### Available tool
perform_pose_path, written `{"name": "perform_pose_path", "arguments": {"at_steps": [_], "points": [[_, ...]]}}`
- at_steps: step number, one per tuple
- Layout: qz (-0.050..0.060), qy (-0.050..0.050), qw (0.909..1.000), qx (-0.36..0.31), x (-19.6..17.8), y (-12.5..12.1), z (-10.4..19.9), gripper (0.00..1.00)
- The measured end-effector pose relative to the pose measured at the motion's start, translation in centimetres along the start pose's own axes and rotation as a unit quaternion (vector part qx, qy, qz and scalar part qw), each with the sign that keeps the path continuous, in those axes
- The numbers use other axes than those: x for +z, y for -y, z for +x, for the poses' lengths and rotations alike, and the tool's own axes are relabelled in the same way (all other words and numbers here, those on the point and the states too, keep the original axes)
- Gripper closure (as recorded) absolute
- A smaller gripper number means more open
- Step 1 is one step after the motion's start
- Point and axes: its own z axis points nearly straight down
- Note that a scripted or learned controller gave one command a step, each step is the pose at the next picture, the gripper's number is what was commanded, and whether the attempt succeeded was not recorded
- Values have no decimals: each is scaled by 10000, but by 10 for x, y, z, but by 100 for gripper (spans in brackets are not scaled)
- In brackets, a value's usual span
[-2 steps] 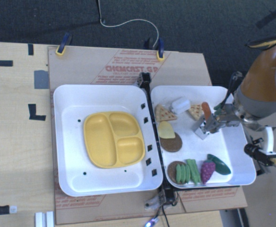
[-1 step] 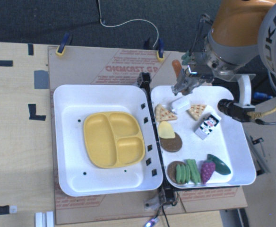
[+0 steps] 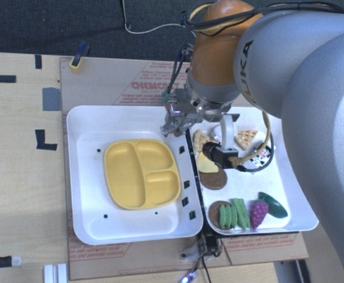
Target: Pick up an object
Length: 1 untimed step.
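Note:
My gripper (image 3: 174,122) hangs under the orange wrist band, over the far right corner of the left bin (image 3: 83,158), close to the divider between the bins. The right bin (image 3: 295,211) holds toy food. A brown round patty (image 3: 214,180) lies beside a yellow piece (image 3: 205,163). Behind them are a tan pastry (image 3: 201,139) and a waffle piece (image 3: 245,138). Green beans (image 3: 234,213), purple grapes (image 3: 258,213), a green vegetable (image 3: 273,206) and a brown disc (image 3: 215,207) sit at the near end. I see nothing hanging from the gripper.
A yellow divided plate (image 3: 141,173) lies in the middle of the left bin. A black cable loop (image 3: 242,161) hangs from the wrist over the right bin, near a black-and-white object (image 3: 261,155). The arm's big grey body covers the right side.

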Motion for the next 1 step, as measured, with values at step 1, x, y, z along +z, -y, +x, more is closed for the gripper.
{"name": "perform_pose_path", "arguments": {"at_steps": [1], "points": [[-6,10,10000,49,19,73,-3,100]]}}
